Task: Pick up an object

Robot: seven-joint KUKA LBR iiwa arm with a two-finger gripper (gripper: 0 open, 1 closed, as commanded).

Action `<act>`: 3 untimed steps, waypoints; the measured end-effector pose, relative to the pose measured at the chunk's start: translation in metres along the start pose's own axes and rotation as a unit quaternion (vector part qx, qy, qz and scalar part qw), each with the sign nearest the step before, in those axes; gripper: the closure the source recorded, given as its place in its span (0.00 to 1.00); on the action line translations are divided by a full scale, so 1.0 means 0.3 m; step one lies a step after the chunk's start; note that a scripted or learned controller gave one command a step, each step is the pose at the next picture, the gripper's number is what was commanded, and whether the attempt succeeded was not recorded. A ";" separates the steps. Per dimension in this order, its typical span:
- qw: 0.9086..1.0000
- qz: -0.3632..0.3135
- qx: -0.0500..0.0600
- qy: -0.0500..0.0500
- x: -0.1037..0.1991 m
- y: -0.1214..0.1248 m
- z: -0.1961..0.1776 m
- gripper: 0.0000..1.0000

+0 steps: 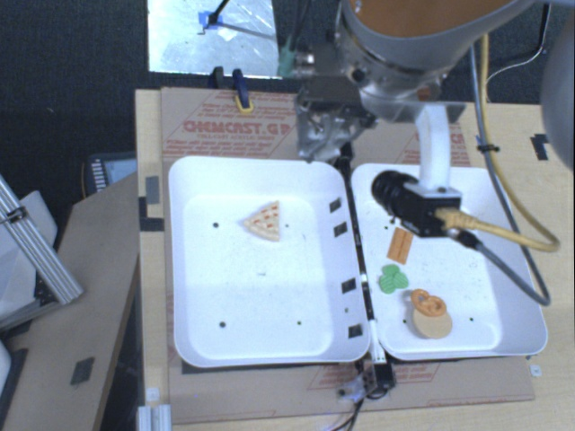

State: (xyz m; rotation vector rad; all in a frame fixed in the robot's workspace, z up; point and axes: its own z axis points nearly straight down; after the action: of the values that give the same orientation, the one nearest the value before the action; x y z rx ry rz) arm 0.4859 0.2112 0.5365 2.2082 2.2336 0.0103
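While raised, end effector, pizza slice

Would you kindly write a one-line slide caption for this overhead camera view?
Gripper above the bins' far edge; waffle wedge in left bin, three small items in right bin.

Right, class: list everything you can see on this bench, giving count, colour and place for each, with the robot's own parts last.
Bins: two, white, side by side on the bench.
Pizza slice: one, tan and orange, left bin.
Orange block: one, right bin.
Green piece: one, right bin, below the block.
Pretzel: one, orange, on a tan disc, right bin.
Camera: one, black, over the right bin.
Arm: one, grey and orange, top.
Tool: one, grey, behind the bins.
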 end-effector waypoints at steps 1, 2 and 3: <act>1.000 0.004 0.009 -0.005 0.079 -0.005 0.593 1.00; 1.000 0.007 -0.004 -0.001 0.048 0.347 0.359 1.00; 1.000 0.003 -0.003 0.001 0.075 0.265 0.055 1.00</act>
State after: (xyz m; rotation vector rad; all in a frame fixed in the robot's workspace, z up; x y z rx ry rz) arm 0.5651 0.2347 0.5206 2.2126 2.2244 0.0193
